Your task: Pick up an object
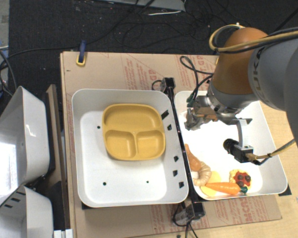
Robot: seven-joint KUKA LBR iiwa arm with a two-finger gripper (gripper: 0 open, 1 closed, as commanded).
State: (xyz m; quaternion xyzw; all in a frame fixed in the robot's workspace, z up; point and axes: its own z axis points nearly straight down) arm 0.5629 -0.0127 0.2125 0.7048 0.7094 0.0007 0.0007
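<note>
Carrot (222, 187) orange, tapered, lying in right bin (268, 133); jaws' state unclear.

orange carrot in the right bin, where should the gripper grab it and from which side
Probably across the thick middle of the carrot, coming straight down from above. It lies flat and roughly crosswise near the right bin's front edge, so closing across its narrow width suits it. A shrimp-like toy crowds its left end, a red-and-yellow item its right.

Yellow plate (134, 131) matt plastic; white bins (89, 182) smooth glossy plastic; bench (124, 66) rough cardboard-like board.
</note>
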